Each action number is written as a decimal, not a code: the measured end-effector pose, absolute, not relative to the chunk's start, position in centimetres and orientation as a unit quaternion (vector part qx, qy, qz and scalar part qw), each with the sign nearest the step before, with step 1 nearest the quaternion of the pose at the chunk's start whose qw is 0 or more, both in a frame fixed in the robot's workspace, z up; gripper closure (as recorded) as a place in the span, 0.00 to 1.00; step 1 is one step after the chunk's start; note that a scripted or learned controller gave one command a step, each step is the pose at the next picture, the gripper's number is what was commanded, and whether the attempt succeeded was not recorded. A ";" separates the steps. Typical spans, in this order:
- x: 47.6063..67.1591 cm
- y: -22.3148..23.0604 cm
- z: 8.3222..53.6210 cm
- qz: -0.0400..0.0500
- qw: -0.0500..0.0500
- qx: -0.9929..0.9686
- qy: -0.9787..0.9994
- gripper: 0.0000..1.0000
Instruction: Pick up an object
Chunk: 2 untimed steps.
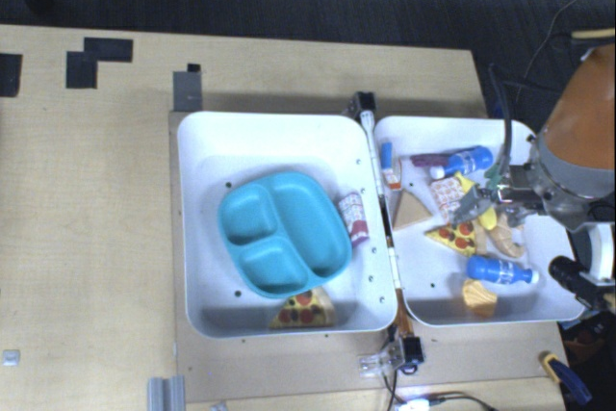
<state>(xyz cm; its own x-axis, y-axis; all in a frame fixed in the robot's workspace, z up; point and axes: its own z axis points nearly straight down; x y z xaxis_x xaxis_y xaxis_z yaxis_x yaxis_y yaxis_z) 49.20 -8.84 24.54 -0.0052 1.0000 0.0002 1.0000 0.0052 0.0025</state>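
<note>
My gripper [478, 203] hangs low over the middle of the right bin [549, 303], reaching in from the right. It is right above a red-and-white packet [446, 193] and a toy pizza slice [450, 237], beside some yellow pieces [489, 218]. Around it lie a blue bottle [464, 161] at the back, a second blue bottle [500, 272] near the front, a tan wedge [411, 210] and a small bread-like piece [479, 297]. Whether it touches any of them I cannot make out.
The left bin [197, 236] holds a blue divided plate [283, 233], a small red-and-white can [353, 217] by its right edge, and another pizza slice [304, 309] at the front. The arm's orange band [585, 111] and grey wrist [568, 183] overhang the right bin's right side.
</note>
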 end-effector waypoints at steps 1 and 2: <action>52.3 -14.2 8.9 0.003 0.005 0.707 0.708 0.00; 52.5 -14.2 10.2 0.005 0.008 0.707 0.708 1.00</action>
<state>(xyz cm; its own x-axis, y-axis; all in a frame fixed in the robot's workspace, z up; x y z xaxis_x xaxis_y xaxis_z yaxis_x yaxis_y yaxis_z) 52.53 -14.20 10.21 -0.0015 1.0000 -0.0043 0.9998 0.0016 0.0191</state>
